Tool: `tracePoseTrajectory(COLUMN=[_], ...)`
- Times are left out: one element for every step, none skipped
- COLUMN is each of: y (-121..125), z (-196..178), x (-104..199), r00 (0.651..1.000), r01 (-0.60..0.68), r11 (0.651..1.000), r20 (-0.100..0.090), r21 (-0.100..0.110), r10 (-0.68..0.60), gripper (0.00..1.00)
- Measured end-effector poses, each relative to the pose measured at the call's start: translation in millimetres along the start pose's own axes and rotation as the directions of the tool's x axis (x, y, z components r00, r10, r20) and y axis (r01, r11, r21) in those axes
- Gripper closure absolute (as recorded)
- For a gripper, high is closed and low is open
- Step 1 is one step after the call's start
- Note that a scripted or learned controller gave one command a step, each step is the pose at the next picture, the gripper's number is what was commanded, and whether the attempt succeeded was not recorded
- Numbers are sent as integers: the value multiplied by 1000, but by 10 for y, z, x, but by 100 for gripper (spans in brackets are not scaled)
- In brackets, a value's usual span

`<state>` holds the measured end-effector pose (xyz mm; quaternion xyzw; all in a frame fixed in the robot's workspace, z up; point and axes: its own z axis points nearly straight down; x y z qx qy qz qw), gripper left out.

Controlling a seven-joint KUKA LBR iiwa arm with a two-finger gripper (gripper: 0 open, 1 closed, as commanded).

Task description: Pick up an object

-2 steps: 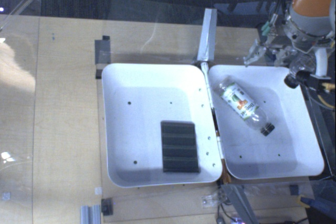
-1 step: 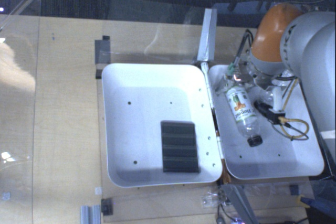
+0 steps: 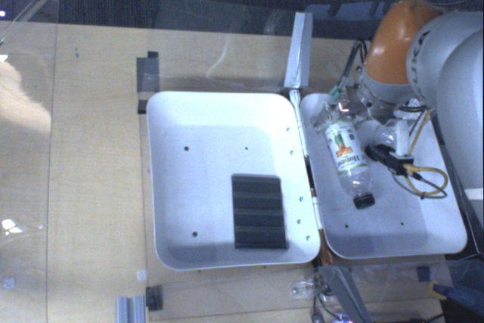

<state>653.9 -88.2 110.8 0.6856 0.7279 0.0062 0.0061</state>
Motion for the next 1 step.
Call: tracePoseTrajectory(y=[197], z=[-767], x=[286], r00=[990], r01=[138], r11=[990], r20=[-2], r21=[9], r10=[-138], gripper=[100])
